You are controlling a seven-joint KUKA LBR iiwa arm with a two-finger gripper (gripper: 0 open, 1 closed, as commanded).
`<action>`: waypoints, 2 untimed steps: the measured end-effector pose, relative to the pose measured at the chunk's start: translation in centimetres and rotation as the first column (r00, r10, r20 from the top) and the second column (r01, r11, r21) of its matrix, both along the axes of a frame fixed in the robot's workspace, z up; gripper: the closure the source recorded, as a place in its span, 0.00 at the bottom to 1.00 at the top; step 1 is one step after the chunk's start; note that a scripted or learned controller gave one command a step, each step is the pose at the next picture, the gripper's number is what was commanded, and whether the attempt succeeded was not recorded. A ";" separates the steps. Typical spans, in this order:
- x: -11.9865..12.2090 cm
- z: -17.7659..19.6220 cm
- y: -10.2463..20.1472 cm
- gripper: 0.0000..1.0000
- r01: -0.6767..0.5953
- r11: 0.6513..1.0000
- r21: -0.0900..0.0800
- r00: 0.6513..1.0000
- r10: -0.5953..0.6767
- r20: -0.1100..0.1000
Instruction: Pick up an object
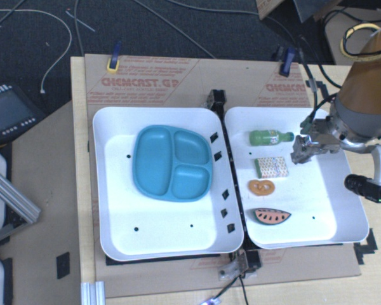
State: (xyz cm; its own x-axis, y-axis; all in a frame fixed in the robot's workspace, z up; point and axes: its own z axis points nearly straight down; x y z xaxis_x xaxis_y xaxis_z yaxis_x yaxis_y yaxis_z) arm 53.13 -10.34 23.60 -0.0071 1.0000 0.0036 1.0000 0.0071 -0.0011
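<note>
The claw (pixel 303 152) hangs over the right bin (pixel 343 230), toward the bin's upper middle, at the end of the grey arm (pixel 362 100) that comes in from three o'clock. How far its fingers stand apart cannot be told from this slant, and nothing can be seen between them.

Just at the claw's ten o'clock lies a green bottle (pixel 270 137) on its side, its cap end pointing toward the claw. At the claw's eight o'clock, near but apart, sits a small patterned packet (pixel 271 166). Farther out at seven o'clock comes a pretzel (pixel 261 187), and beyond that, toward the bin's lower edge, a watermelon slice (pixel 272 216). These four things stand in a loose column down the left half of the right bin, each apart from the next.

At nine o'clock from the claw, across the black divider, the left bin (pixel 114 221) holds a blue sectioned plate (pixel 173 162) in its upper middle. Both bins rest on the cardboard-covered tabletop (pixel 178 81).
</note>
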 end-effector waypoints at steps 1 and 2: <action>0.8 -0.1 6.3 1.00 0.000 1.000 0.000 1.000 0.000 0.000; 2.0 0.6 11.2 1.00 0.000 1.000 -0.001 1.000 0.000 0.003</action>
State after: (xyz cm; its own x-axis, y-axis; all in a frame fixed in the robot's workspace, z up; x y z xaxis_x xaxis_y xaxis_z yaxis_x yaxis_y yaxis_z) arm 55.14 0.87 24.20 -0.0067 1.0000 0.0024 1.0000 0.0067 0.0018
